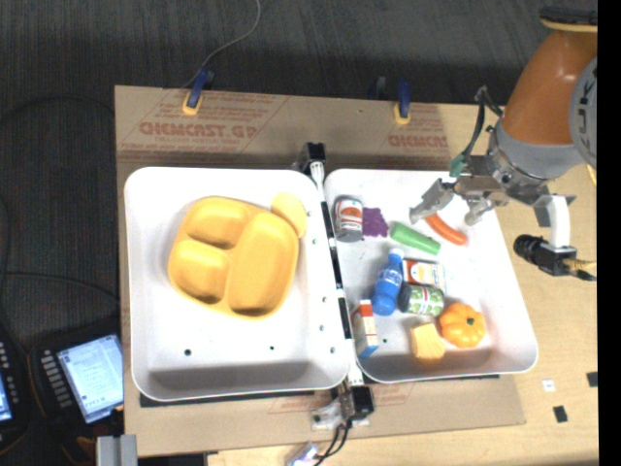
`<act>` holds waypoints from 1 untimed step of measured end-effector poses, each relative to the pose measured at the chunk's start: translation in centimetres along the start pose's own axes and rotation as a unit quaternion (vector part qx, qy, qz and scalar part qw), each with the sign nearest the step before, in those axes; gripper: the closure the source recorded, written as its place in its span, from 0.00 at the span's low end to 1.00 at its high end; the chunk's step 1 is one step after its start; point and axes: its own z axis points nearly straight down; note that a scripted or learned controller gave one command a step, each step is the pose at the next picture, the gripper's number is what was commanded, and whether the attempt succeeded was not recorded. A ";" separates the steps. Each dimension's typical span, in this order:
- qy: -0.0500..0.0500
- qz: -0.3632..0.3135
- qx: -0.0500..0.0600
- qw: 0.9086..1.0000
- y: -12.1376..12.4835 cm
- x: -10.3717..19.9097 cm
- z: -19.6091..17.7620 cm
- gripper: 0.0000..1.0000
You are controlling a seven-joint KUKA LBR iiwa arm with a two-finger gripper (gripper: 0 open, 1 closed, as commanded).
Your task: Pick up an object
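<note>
Pincer (pixel 452 203) hovering fingers apart, just above small orange plastic carrot (pixel 447 228); judging: centre over carrot, descend straight, close.

Even overhead light, fairly bright. White bins (pixel 146 260) near blown out, little surface detail. Soft short shadows under objects. Floor (pixel 97 27) dark, grainy. Slight overall softness; arm (pixel 553 85) a bit blurred. No marked edge distortion.

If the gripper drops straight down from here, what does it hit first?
Most likely the orange carrot, which lies just below the open gripper; the green piece lies beside it. Depth is hard to judge from this slanted view.
</note>
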 end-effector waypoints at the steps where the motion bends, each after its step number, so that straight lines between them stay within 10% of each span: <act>1: -0.001 -0.001 -0.006 1.000 3.3 1.9 12.7 0.00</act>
